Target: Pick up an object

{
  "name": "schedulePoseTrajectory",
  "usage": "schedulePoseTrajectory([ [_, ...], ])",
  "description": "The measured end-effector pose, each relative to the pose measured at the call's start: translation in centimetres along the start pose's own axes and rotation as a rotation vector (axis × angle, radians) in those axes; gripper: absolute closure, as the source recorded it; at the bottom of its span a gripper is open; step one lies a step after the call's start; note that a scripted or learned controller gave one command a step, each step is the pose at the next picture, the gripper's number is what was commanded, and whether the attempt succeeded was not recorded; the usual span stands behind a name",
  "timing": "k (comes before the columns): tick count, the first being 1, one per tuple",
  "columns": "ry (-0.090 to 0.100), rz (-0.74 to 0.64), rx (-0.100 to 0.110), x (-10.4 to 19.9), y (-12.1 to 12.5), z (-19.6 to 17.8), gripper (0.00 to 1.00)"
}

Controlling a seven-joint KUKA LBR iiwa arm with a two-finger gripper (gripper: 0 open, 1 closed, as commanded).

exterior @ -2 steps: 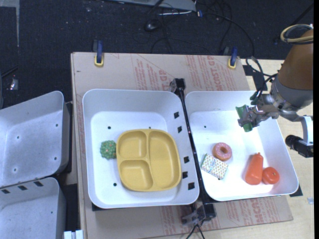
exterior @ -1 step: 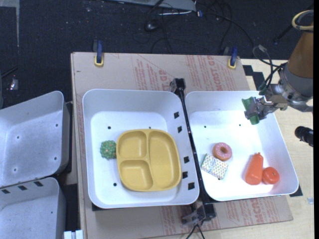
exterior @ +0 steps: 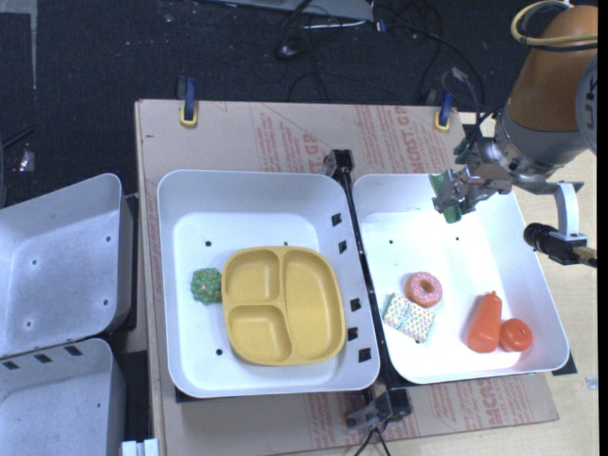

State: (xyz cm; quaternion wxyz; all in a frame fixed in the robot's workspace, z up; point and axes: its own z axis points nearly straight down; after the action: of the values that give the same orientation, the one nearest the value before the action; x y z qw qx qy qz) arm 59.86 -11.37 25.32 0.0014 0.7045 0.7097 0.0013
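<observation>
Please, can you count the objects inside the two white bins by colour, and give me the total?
Yellow: 1, the divided tray
Green: 1, the small broccoli-like piece
Pink: 1, the doughnut
Patterned white: 1, the flat square packet
Orange-red: 2, the bottle and the round piece
Total: 6

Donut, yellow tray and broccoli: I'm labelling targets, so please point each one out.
Donut (exterior: 423, 289): camera view, right bin, on its pink icing ring.
Yellow tray (exterior: 284, 304): camera view, left bin, on the divider where its compartments meet.
Broccoli (exterior: 205, 285): camera view, left bin, on its green top.
</observation>
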Motion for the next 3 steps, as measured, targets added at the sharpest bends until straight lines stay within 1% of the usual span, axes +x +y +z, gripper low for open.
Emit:
schedulePoseTrajectory([
  [1, 0.000, 0.000, 0.001, 5.5, 2.0, -0.4, 1.00],
  [2, 0.001, 0.000, 0.005, 10.5, 2.9, 1.4, 1.00],
  [3, 0.000, 0.000, 0.003, 15.6, 4.1, 2.8, 1.00],
])
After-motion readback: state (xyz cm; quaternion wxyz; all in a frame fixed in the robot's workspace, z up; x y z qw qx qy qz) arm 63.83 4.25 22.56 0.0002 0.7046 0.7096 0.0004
